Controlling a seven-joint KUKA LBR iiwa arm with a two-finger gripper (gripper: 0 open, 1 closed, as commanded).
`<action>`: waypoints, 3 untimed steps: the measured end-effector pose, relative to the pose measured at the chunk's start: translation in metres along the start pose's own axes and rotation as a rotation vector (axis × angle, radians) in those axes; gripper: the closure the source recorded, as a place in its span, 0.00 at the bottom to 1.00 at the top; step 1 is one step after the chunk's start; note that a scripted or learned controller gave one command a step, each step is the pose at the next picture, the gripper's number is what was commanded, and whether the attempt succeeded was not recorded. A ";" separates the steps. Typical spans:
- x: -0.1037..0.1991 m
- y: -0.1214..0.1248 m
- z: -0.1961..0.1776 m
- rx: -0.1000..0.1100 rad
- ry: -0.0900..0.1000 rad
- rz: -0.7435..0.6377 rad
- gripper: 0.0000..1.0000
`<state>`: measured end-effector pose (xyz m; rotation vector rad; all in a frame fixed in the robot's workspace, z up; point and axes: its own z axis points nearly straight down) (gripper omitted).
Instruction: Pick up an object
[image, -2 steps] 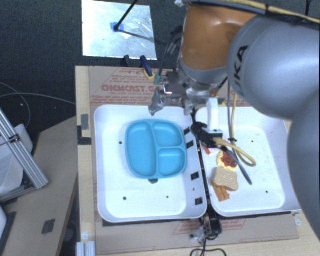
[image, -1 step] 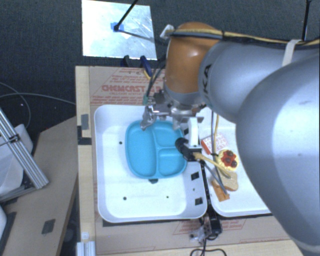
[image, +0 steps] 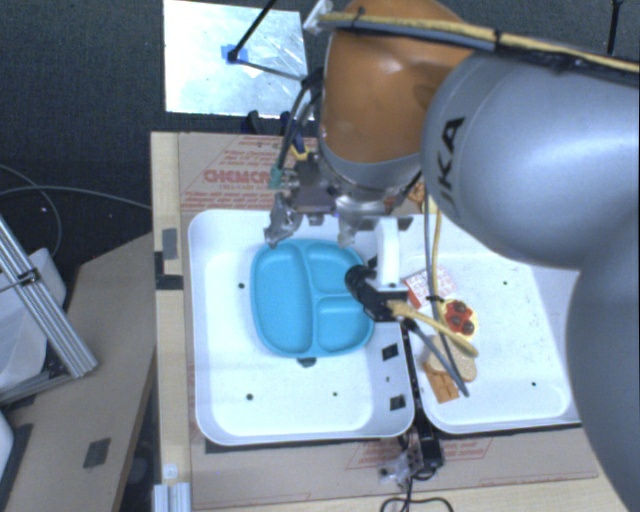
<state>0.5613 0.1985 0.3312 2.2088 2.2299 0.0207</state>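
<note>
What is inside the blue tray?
The tray shows bare blue compartments; the gripper covers its far rim and right corner, so anything there is hidden.

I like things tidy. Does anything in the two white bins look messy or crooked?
The blue divided plate sits slightly crooked in the left bin, not square with its walls. In the right bin, a wooden utensil and a grey utensil lie crossed in a small heap near the middle divider.

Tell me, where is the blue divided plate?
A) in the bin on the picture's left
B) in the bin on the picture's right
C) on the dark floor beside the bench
A: the blue divided plate lies flat inside the walls of the left bin.
</note>
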 end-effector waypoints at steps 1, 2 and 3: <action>0.040 -0.075 -0.112 -0.001 0.003 -0.002 0.00; -0.029 -0.067 0.023 0.022 -0.013 0.016 0.00; -0.024 -0.065 0.005 0.008 -0.005 0.005 1.00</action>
